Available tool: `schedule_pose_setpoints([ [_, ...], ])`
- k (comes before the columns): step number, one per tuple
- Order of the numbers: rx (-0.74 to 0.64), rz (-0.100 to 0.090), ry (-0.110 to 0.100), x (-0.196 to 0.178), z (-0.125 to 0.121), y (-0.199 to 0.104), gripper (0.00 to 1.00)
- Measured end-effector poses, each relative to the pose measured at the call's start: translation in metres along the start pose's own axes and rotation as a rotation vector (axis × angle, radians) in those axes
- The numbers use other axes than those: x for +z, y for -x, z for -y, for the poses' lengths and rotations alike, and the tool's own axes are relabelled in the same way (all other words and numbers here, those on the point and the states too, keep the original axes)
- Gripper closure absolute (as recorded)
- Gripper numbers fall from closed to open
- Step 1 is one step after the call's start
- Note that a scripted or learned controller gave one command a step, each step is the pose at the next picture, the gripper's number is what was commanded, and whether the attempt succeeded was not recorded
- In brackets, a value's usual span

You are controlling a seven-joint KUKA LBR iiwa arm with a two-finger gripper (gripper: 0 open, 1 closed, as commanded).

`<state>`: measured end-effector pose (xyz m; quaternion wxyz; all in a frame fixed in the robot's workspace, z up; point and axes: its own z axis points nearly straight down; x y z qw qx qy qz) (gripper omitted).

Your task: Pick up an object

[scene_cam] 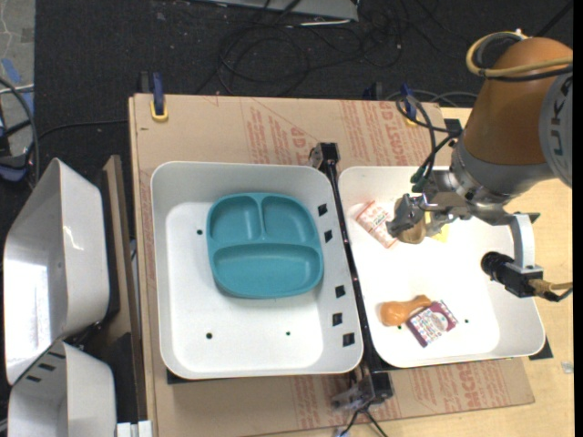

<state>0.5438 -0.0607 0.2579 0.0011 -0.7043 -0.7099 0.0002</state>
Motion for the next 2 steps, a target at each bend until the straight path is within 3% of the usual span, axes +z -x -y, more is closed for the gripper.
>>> schedule_pose_setpoints([
  [2, -0.001, 0.0, 0.003, 0.006, -0.022, -0.121, 1.0],
])
